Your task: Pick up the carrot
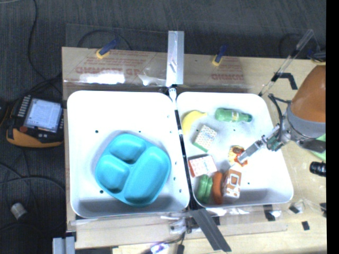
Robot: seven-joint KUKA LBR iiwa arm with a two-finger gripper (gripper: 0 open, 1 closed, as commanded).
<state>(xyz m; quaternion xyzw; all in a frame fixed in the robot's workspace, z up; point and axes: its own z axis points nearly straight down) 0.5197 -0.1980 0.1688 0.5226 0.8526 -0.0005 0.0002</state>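
Carrot: lies at the right bin's near edge, wedged between a green vegetable and a small carton. Gripper: above a small packet; grip state, you cannot tell. Step: approach. Next, you'd shift nearer and left, over the carrot.

No legible text; red backboard lettering blurred

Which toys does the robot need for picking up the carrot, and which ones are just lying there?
Needed:
carrot
gripper

Just lying about:
green bottle
banana
green pepper
blue divided plate
small boxes, such as the red and white box
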